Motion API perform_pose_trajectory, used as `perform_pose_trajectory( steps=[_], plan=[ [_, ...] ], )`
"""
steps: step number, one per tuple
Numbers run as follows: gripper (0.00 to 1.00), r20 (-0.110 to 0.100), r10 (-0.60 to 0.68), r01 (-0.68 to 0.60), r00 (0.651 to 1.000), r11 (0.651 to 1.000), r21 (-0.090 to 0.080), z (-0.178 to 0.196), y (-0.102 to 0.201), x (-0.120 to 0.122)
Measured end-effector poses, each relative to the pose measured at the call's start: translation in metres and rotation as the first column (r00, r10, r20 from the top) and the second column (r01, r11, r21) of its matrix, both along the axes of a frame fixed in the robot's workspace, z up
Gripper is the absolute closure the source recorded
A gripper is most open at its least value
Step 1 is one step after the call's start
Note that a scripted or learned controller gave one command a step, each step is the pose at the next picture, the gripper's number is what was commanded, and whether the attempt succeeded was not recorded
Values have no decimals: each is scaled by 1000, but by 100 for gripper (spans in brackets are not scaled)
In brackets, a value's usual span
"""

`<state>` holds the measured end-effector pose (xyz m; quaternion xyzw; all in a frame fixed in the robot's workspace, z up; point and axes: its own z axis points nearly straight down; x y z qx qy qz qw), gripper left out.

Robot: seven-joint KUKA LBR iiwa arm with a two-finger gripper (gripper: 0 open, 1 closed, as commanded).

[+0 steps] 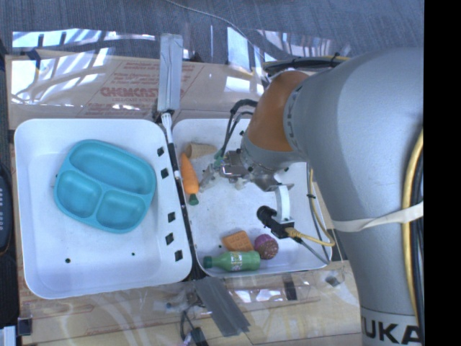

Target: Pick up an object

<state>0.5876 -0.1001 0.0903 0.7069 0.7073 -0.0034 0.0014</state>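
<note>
My gripper (218, 170) hangs low over the upper left part of the right bin (216, 225), just right of an orange carrot (189, 178) that lies along the bin's left wall. A tan bread-like piece (201, 150) sits behind the carrot at the bin's back left. Near the front wall lie a green bottle (234, 262) on its side, an orange cracker-like piece (238, 241) and a dark red round fruit (266, 246). Nothing is seen held by the gripper.
The left bin (43, 258) holds a blue divided plate (105, 185). The grey arm with its orange band (277, 117) covers the right bin's right side. A black cable plug (272, 219) hangs over the bin. Cardboard (122, 85) lies behind the bins.
</note>
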Motion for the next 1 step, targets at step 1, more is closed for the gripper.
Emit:
perform_pose_trajectory(
  steps=[1],
  plan=[
    [0,-3,5,-5,1000,1000,8,-2,-12,14]
  ],
)
